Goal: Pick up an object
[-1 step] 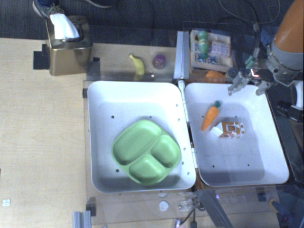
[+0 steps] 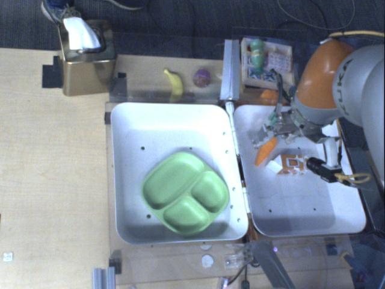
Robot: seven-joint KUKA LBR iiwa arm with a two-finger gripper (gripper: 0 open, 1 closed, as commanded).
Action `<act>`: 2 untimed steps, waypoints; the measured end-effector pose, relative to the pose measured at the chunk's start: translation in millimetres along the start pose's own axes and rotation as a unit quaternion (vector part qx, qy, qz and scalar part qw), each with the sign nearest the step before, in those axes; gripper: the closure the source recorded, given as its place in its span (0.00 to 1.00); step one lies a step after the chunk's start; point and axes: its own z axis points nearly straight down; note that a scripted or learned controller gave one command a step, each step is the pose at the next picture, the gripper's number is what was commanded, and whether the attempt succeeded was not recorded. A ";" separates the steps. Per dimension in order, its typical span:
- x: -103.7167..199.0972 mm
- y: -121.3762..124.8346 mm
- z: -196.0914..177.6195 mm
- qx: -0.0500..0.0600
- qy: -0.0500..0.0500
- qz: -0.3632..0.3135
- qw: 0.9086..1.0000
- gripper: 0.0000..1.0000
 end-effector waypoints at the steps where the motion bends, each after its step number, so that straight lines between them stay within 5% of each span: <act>1: 0.3 1.3 -11.2 -0.002 0.000 0.000 1.000 1.00; 2: -99.6 -62.9 -93.4 -0.002 -0.002 -0.144 0.990 1.00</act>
